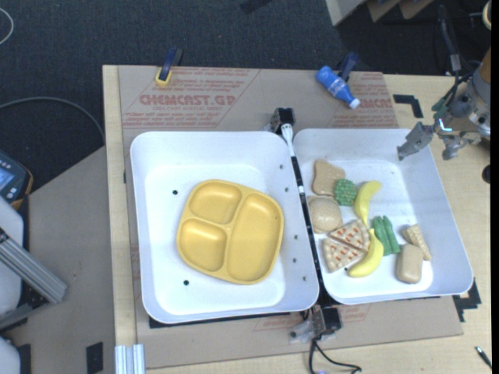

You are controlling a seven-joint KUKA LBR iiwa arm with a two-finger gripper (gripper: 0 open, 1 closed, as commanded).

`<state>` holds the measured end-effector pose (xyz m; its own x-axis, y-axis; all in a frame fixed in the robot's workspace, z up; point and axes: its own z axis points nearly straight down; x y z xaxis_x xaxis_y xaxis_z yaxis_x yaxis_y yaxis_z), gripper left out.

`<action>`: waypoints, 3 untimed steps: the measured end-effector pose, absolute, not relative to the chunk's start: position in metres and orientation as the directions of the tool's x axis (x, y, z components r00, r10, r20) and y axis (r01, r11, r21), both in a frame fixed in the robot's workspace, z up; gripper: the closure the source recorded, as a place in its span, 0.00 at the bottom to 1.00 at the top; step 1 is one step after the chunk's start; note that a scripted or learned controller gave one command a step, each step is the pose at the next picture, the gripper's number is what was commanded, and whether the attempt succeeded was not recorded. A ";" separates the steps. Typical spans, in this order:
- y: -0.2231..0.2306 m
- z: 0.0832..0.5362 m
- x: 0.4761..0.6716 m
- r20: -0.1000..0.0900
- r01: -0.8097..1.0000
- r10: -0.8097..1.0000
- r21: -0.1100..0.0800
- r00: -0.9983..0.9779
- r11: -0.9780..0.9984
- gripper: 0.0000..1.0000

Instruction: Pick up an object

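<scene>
two shallow white bins sit side by side on a brown cardboard sheet, seen from above at a slant. the left bin (pixel 148 209) holds a yellow divided tray (pixel 230 231), with three compartments, lying flat near the bin's middle. a yellow and black clamp (pixel 166 67) sits on the cardboard's far edge above this bin. between the two bins, a black clip (pixel 282 118) sits at their far end.

the right bin (pixel 444 209) holds a cluster of toy food. nearest the shared wall lie a tan bread-like piece (pixel 327 176) and, below it, a pale rounded piece (pixel 324 213). a green bumpy piece (pixel 345 191) touches a yellow banana (pixel 366 199) just to its right. below them lies a waffle-patterned sandwich wedge (pixel 347 244), with a second banana (pixel 369 261) curving along its right side. a green bean-like piece (pixel 386 234) lies just beside that. furthest right in the cluster are a small tan wedge (pixel 416 240) and a beige rounded piece (pixel 408 266).

a blue and white bottle-shaped object (pixel 337 86) lies on the cardboard beyond the right bin.

at the far right, the gripper (pixel 437 140) hovers over the right bin's far right corner, well apart from the food. its two grey fingers are spread, with nothing between them.
</scene>
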<state>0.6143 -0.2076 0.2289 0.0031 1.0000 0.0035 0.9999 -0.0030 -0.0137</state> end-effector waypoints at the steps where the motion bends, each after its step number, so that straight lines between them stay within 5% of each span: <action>1: -0.207 0.237 0.617 0.000 1.000 1.000 0.000 0.000 0.000 0.00; 3: -0.197 0.133 0.617 0.002 1.000 1.000 -0.006 -0.001 0.001 0.00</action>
